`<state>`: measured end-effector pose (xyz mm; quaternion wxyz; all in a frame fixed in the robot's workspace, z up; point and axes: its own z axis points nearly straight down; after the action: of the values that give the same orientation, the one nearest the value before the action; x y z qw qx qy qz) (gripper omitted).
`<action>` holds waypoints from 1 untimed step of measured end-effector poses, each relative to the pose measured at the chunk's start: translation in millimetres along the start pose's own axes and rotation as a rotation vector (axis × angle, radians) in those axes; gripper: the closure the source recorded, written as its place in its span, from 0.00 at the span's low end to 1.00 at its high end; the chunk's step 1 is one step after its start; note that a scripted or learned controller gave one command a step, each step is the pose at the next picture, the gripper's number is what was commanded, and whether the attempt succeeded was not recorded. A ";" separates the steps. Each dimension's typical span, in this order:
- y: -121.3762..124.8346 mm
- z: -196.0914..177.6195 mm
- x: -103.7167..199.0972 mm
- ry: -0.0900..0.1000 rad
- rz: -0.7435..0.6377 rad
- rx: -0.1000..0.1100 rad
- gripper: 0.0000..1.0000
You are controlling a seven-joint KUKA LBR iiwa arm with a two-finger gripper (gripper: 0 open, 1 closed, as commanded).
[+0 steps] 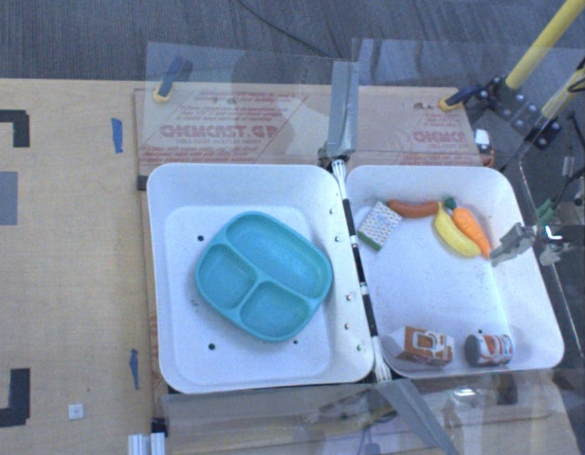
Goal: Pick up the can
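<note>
The can [488, 349] lies on its side in the front right corner of the right bin [463, 297]; it has a grey end and an orange and white label. My gripper [513, 245] shows as a small grey piece at the bin's right wall, just right of the carrot. It is well behind the can, with bare bin floor between them. Nothing shows in its grasp.
An orange and white pack [428, 345] lies left of the can. A banana [454, 235], carrot [471, 230], sausage [414, 209] and checked box [378, 226] sit at the bin's back. The left bin [178, 254] holds a blue divided plate [264, 275].
</note>
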<state>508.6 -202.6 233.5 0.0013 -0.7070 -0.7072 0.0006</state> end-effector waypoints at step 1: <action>-29.8 133.1 -12.9 0.004 0.035 0.001 0.00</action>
<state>478.4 -215.4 100.5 0.0030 -0.7192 -0.6947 -0.0003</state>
